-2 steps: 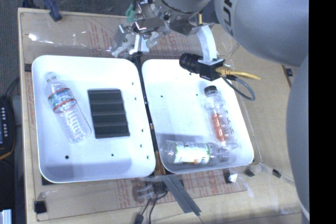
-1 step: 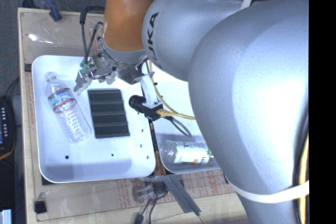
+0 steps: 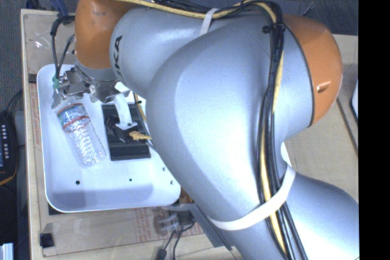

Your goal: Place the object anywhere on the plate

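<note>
Grey casing: arm [image 3: 231, 119], nearest the lens, covering centre and right of the frame.

White plastic: bin [image 3: 97, 195], lower left, shallow, standing on the table [image 3: 29, 45].

Clear plastic: bottle [image 3: 79, 131], the task's thing, with a red-and-blue label. It lies on its side on the bin floor at the left of the frame, neck toward the upper left.

Metal: tool [image 3: 70, 87], under the orange band [image 3: 94, 27], upper left. It sits right at the bottle's neck end, close above or against it; which one cannot be told, nor whether it is wide, narrow or gripping.

Progress, as judged: nothing placed. The bottle rests on bare bin floor, not on a plate. A secure pick, the lift, the carry and the set-down are all left to do.
</note>
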Available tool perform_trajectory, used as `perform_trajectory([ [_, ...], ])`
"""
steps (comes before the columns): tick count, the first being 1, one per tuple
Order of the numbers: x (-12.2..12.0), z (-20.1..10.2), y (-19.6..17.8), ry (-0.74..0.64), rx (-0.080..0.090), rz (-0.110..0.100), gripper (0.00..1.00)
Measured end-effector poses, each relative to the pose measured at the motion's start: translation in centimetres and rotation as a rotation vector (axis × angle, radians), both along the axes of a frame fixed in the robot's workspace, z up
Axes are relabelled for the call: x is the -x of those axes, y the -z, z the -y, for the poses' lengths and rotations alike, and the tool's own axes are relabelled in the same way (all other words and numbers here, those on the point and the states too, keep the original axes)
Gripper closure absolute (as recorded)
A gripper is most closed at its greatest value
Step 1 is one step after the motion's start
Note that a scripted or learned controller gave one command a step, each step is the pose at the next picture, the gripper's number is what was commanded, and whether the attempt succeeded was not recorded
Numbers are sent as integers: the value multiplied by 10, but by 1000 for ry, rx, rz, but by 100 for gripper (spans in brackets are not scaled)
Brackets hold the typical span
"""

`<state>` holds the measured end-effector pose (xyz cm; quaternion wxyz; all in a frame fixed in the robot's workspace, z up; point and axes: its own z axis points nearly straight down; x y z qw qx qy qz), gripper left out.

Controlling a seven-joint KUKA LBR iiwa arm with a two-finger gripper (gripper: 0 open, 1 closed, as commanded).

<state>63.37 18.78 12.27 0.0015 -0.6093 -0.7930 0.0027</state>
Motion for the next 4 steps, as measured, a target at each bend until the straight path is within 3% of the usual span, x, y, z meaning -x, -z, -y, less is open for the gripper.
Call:
perform_trajectory([
  [1, 63, -20, 11, 118, 4, 0, 0],
  [2, 140, -9, 31, 83, 0, 2, 0],
  [3, 41, 24, -75, 251, -2, 4, 0],
  [4, 105, 39, 31, 341, -1, 2, 0],
])
